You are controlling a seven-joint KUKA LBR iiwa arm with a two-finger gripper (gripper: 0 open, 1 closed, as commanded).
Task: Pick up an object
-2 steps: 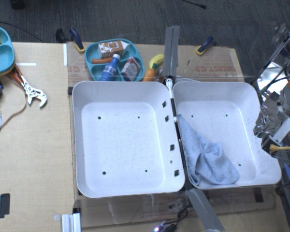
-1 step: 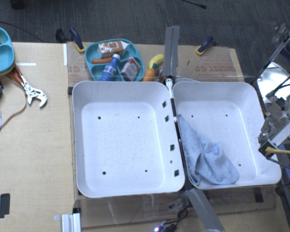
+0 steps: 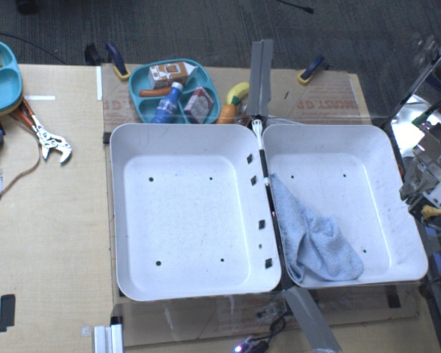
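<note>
A crumpled blue-grey cloth (image 3: pixel 320 241) lies in the right bin (image 3: pixel 338 164), against its left wall and reaching to the front edge. The left bin (image 3: pixel 184 219) sits beside it. My gripper (image 3: pixel 424 186) is at the far right, outside the right bin's right rim and well apart from the cloth. It is partly cut off by the frame edge, and nothing is visibly held in it.
Behind the bins stands a teal tray (image 3: pixel 173 87) with a bottle and small packages, with a banana (image 3: pixel 237 93) and a carrot (image 3: pixel 228 113) next to it. A wrench (image 3: pixel 51 144) lies on the wooden bench at left. A grey post (image 3: pixel 260 72) rises between the bins.
</note>
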